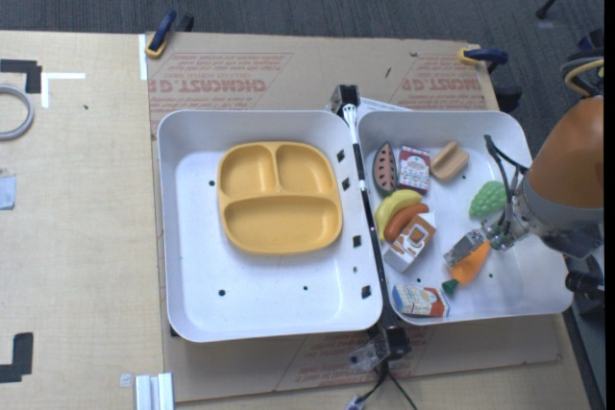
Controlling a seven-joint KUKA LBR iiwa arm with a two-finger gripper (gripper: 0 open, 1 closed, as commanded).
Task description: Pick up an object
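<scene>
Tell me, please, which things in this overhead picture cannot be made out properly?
- Gripper: too small and cluttered in the camera view to tell how its fingers stand or whether it touches the carrot.
- Arm: cut off by the right edge.
- Small cartons: printing too small to read.

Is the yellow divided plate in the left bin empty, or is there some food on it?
Empty. The yellow divided plate shows bare yellow in all three compartments; the toy foods lie in the right bin.
</scene>
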